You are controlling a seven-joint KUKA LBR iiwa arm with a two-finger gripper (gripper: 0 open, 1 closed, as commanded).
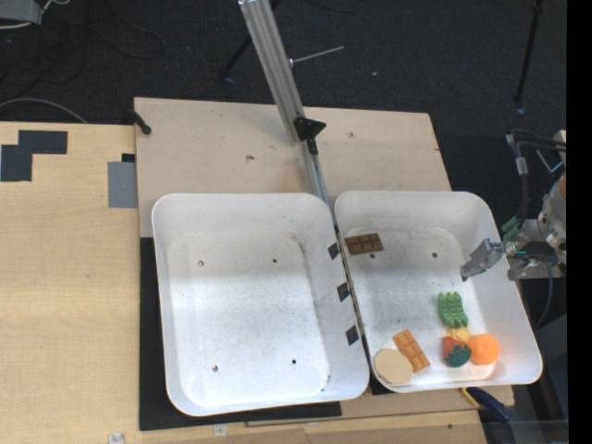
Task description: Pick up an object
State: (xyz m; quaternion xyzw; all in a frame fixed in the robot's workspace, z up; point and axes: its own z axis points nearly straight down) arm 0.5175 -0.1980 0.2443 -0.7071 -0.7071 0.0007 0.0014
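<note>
Left bin (176, 248) sits flush against the right bin (407, 206) on the table (65, 276), with black clips along the shared wall. Judging by that, the pair is fixed as a source/destination set.

Right bin holds all the candidates. A brown chocolate-bar piece (363, 243) lies alone near the far-left corner, well apart from the rest. The others are bunched in the near-right corner: round beige disc (393, 366) against the near wall, orange wafer (411, 351) just beside it and possibly touching, green ridged piece (451, 309) farther back, red-and-green piece (454, 351) below it, orange ball (484, 349) touching that one and close to the right wall. My read: the cluster is a loose jumble, not arranged, so clean grasps there look tight; the brown bar is the easy isolated pick.

A slanted aluminium strut (277, 72) rises behind the bins, off the work area.

Tool (483, 257) hangs at the right bin's right rim, coming in from the right, with the wrist hardware just outside the wall. It looks above the bin floor, nothing between its fingers. Can't tell whether they're spread or pressed together; too small and partly edge-on. Nearest target is the green piece, just below it in view. Pick not yet made.
</note>
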